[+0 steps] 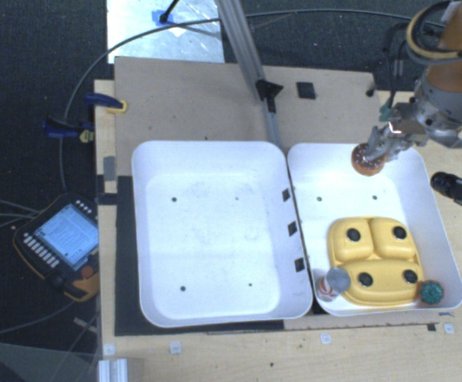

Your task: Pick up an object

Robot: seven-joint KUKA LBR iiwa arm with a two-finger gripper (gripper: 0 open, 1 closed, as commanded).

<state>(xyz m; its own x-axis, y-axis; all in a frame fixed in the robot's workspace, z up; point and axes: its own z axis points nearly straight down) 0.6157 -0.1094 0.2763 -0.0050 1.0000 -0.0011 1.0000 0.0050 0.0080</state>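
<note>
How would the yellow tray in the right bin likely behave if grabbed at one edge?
The yellow tray looks like rigid moulded plastic, so it probably stays stiff. It is broad and lobed, so it may tilt or slip from a narrow claw. It probably slides rather than rolls.

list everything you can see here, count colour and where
white bins: 2, white, side by side on the bench
yellow tray: 1, yellow with dark holes, right bin, near half
teal ball: 1, teal, right bin's near right corner
grey-capped object: 1, grey and reddish, right bin, left of the yellow tray
brown round object: 1, brown, far edge of right bin, at the hand
handheld controller: 1, orange and black, left of bench
clamps: 2, blue and yellow, bench's left edge
hand: 1, grey, over right bin's far edge
</note>
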